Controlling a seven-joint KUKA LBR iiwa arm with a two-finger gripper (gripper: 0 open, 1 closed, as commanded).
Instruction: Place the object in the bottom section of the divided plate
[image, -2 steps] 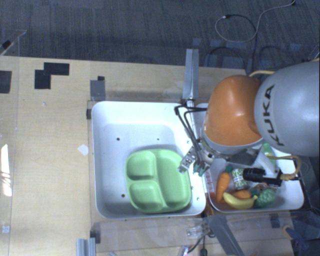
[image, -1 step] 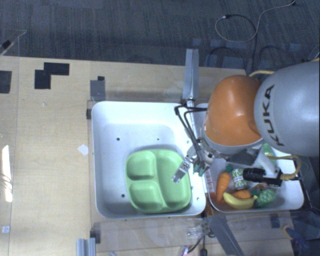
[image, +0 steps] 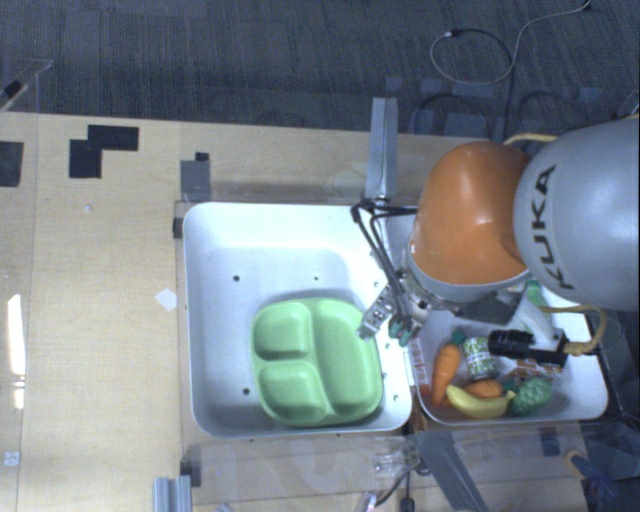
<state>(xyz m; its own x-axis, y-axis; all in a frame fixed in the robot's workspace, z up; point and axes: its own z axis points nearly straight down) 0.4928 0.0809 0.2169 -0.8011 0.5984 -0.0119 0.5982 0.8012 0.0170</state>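
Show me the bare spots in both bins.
Left bin: bare floor along the far side and left, between its walls and the plate. All three plate sections are bare too. The claw hangs by the plate's right edge. Right bin: crowded, with the carrot, banana and other items packed near its front under the arm.

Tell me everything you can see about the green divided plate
The green divided plate is a light green, rounded-square tray that looks like smooth plastic. Raised ridges split it into three sections: two smaller ones on the view's left and one long one on its right. It lies flat, slightly rotated, in the lower right part of the left white bin. Its sections hold nothing. The tool hangs by its upper right corner.
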